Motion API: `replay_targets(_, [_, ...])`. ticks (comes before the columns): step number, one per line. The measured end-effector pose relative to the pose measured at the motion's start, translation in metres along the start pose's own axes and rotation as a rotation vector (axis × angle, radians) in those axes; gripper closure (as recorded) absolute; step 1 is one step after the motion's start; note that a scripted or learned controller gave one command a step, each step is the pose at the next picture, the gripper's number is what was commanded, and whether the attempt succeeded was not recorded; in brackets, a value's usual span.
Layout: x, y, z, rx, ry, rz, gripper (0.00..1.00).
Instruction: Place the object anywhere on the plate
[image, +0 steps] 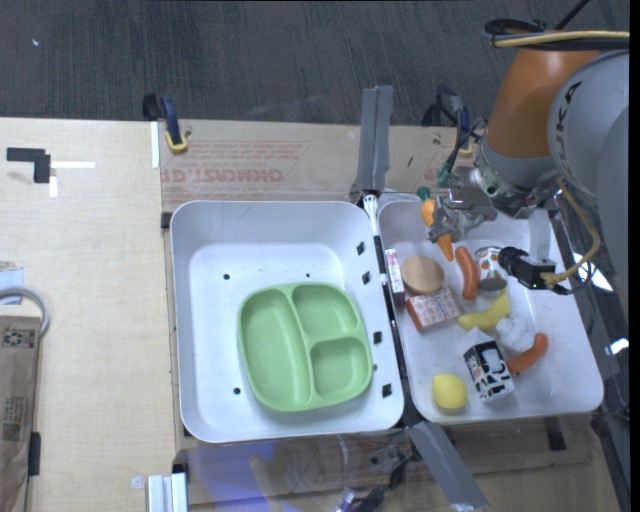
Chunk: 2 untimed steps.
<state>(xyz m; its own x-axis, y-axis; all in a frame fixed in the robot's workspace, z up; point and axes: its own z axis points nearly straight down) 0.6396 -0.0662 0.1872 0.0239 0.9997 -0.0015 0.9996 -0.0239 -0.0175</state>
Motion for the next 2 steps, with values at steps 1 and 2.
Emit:
replay_targets(1, [0.074, -0.071, -0.003, -0.014, 0.002, 0.093, 1.0])
replay_targets(2, [0.054, -0.076, -0.002, -0.013, 0.002, 0.204, 1.0])
